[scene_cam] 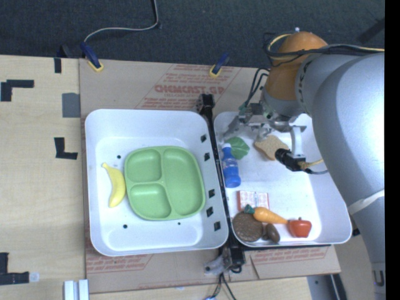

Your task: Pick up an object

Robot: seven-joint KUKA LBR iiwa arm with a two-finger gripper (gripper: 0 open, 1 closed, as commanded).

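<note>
Nearest the camera, along the front edge of the right bin [325,233], sits a little cluster — a dark brown round cookie-like disc [247,227], a small brown lump [272,232] just beside it, an orange carrot [270,215] lying across above them, and a red tomato-like piece [300,227] off to the right. Just behind the carrot there is a flat red-and-white packet [253,200]. Over in the left bin [100,167], a green divided plate [165,182] fills the middle, with a yellow banana [115,184] lying right against its left rim. Moving back in the right bin, a blue bottle [230,169] rests near the divider, its cap end touching a green leafy item [237,147]. To the right of that, a tan slice of bread [270,146] lies on the bin floor, and the pincer [256,122] hangs right over this back stretch of the bin, just above the leafy item and the bread — whether its tips are apart or together, I cannot tell, and nothing is visibly caught in it. Behind it the orange band [289,67] and the big grey arm [350,117] sweep in from the right. Farther back, the cardboard-covered table [156,83] carries two yellow-and-blue clamps [91,57], and a thin cable [134,27] trails across the dark floor beyond.
</note>
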